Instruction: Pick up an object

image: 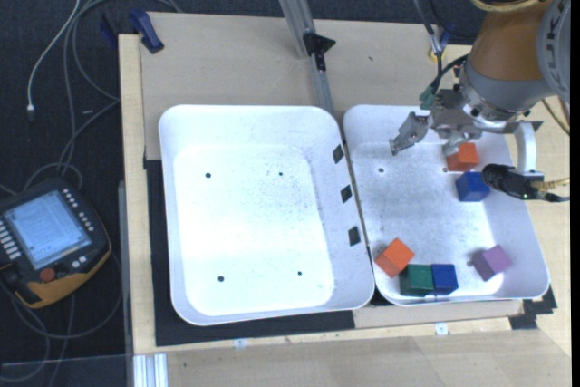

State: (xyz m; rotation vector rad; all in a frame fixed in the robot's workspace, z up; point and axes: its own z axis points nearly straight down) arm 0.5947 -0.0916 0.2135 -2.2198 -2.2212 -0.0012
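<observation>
Two white bins share the bench, and in the right bin [507,285] the gripper [433,130] hangs open and empty just beside an orange block [462,156], whose touching blue block [471,187] may jam the grasp.

Smooth white plastic bins [181,149] sit on a matt pale wooden bench [227,50].
</observation>
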